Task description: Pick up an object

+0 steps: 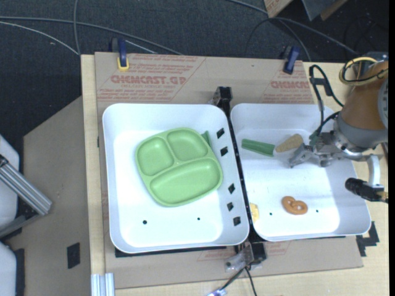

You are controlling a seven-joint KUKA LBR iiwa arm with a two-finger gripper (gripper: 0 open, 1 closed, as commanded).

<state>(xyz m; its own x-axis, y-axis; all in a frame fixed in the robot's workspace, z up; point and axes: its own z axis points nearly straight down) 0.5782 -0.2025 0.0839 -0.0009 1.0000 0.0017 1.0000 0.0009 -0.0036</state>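
The right bin [345, 217] holds a brush with a green handle [257, 147] and a tan head [289, 143], lying near the bin's back. An orange pretzel-shaped toy [295, 206] lies near the front, and a small yellow piece [253, 212] sits by the bin's left wall. My gripper [305, 158] is low in the right bin, just right of and below the tan brush head, very close to it. I see nothing held in it. The grey arm with its orange band [364, 106] reaches in from the right.
A green divided plate [179, 166] lies in the middle of the left bin [123, 208]. A black clip strip [227, 165] runs between the two bins. Cables [321, 85] hang behind the right bin near the arm.
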